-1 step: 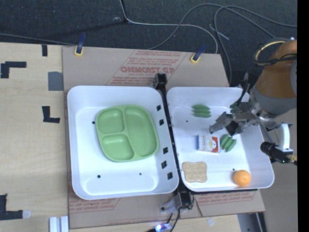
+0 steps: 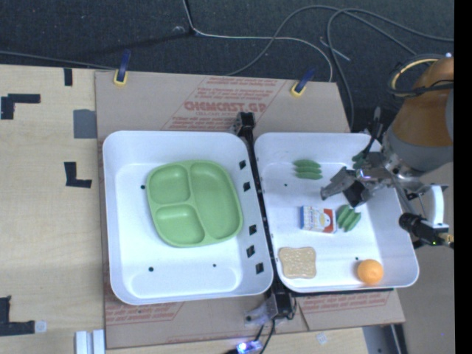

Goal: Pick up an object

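Object candidates, right bin: five loose items lie on its white floor, any of which would satisfy the task. Item one, a small carton with blue, white and red print, lies flat near the bin's middle, long axis running left to right. Item two, a green pea pod, lies just beside the carton's right end, long axis slanting from near-left to far-right. Item three, a second green pod, lies farther back and to the left, long axis roughly left to right. Item four, a slice of toast, lies flat in the near-left corner. Item five, an orange fruit, sits in the near-right corner. Gripper: reaches in from the right on the grey arm, poised over the bin's middle-right, fingers spread apart and grasping nothing (one dark finger points left, the other down toward the near side). Governing relation: carton and nearer pod both lie just to the near side of the gripper, the pod almost directly beneath the near finger, the carton slightly left of it; these are judged the likeliest targets. Left bin: holds a green divided plate, well apart from the gripper.
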Tool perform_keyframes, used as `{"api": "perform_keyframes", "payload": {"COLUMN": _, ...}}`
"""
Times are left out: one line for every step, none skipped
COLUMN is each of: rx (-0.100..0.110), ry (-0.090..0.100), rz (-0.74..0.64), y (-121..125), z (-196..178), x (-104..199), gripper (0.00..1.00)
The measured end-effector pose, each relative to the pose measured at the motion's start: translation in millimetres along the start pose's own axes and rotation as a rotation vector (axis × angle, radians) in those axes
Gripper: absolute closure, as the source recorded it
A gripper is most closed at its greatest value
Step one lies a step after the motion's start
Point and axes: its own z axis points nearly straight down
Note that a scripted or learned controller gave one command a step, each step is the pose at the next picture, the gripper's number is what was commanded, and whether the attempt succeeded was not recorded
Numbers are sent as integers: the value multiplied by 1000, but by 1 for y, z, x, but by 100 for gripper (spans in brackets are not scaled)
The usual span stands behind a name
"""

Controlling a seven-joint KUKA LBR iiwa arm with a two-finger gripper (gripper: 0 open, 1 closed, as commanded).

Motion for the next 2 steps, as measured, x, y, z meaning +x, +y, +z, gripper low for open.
{"api": "perform_keyframes", "payload": {"rx": 6, "ry": 1, "rz": 1, "y": -5, "z": 63, "x": -3, "gripper": 0}}
{"api": "perform_keyframes", "payload": {"rx": -10, "ry": -5, "rz": 2, "y": -2, "z": 108, "x": -6, "gripper": 0}}
